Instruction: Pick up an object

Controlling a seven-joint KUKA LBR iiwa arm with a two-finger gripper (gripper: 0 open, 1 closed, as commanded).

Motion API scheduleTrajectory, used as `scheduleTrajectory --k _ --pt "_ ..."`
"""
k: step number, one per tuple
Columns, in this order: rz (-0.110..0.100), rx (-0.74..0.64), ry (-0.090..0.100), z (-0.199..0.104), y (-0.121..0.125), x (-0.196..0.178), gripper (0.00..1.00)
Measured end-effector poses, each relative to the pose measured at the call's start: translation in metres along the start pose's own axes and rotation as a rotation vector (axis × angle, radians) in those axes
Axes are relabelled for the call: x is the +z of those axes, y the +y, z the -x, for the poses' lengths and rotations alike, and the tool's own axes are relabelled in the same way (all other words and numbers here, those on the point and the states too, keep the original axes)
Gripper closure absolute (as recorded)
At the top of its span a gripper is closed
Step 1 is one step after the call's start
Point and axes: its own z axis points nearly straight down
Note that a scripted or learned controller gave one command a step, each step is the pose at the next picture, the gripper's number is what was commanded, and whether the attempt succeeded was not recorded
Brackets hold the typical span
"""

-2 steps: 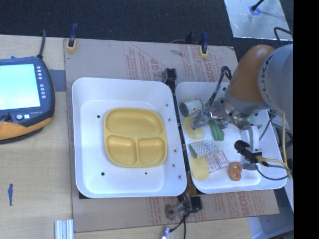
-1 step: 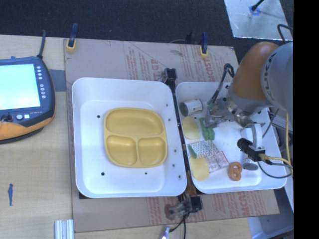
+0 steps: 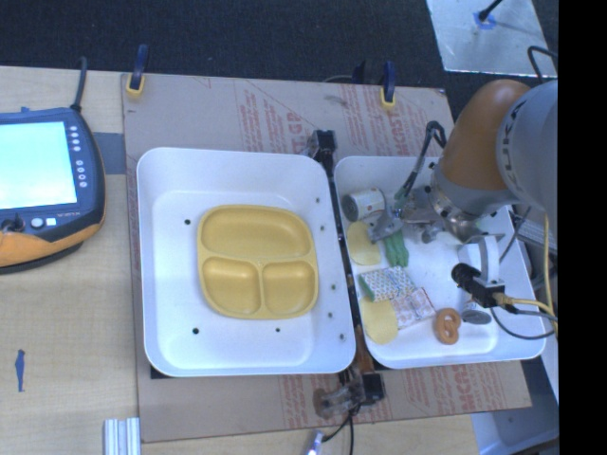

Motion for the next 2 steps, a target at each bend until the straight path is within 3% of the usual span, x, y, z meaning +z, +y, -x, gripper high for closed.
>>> scheduleTrajectory --k 1,2 --pt "-0.001 -0.001 -0.001 0.0009 0.0001 -0.0103 1.0" --pt "-0.001 -0.002 -0.001 0.0008 0.0 -0.0102 0.0"
